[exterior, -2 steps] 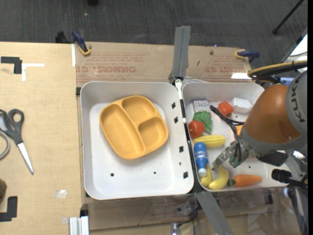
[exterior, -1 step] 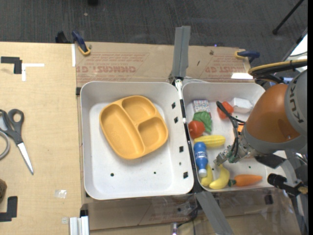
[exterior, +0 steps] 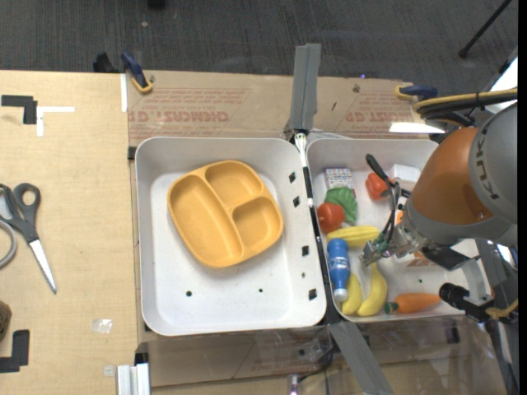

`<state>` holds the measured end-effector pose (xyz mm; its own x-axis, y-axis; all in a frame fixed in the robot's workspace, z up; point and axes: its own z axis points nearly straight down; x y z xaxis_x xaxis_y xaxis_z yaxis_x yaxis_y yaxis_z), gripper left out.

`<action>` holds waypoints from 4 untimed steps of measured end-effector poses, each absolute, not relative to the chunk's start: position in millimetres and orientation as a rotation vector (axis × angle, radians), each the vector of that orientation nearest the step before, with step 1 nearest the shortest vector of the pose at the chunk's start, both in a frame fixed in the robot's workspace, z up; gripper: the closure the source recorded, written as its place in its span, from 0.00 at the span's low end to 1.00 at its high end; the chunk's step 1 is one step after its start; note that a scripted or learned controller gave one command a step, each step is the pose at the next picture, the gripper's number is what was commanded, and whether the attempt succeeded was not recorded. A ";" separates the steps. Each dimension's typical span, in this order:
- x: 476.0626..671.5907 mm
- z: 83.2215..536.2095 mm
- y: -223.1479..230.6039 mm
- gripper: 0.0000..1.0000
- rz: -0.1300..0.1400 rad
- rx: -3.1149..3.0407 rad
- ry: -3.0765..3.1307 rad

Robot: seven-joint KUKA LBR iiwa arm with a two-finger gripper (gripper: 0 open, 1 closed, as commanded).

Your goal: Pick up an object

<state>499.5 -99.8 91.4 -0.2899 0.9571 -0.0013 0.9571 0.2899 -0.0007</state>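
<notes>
Hovering gripper (exterior: 375, 252) over bananas (exterior: 368, 293), its state untellable; cardboard (exterior: 198, 109) lettering reads mirrored, illegible

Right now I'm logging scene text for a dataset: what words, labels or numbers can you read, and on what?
Red print on the cardboard sheet behind the bins: upside down and too blurred to read.
Small printed packet in the right bin: too small to read.
Blue bottle: no label legible.
</notes>
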 end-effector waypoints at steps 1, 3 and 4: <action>542.4 190.8 -31.0 1.00 -0.006 2.217 2.227; 514.7 108.7 -174.1 1.00 0.001 1.706 2.635; 539.9 113.1 -165.2 1.00 -0.002 1.858 2.532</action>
<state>539.9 -165.2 113.1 -0.3000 0.9539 -0.0015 0.9539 0.3000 -0.0004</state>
